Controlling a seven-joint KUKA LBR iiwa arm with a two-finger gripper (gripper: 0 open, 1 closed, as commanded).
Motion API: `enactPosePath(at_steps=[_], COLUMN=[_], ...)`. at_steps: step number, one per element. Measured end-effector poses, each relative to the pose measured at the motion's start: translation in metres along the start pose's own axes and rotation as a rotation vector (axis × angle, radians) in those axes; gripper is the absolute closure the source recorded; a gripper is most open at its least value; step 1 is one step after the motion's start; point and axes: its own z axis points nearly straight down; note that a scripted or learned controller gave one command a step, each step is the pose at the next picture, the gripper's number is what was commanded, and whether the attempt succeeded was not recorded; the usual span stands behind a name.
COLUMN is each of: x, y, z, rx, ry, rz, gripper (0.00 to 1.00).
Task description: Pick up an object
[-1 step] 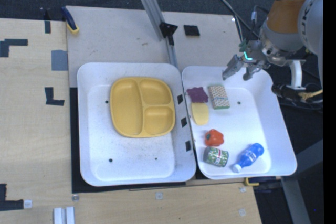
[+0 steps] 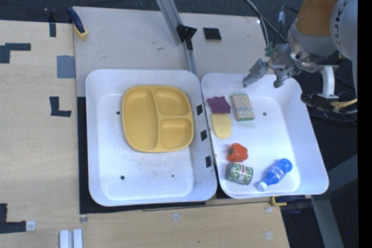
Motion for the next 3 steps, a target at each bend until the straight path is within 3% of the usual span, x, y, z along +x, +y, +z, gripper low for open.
enactPosePath(at_steps=[2, 3], x=[0.004, 0.003], y=[-0.01, -0.009], z=[0.112, 0.139], rx=[0.005, -0.001], ry=[-0.001, -0.002], rz=[0.0, 0.0], gripper=[0.0, 0.0])
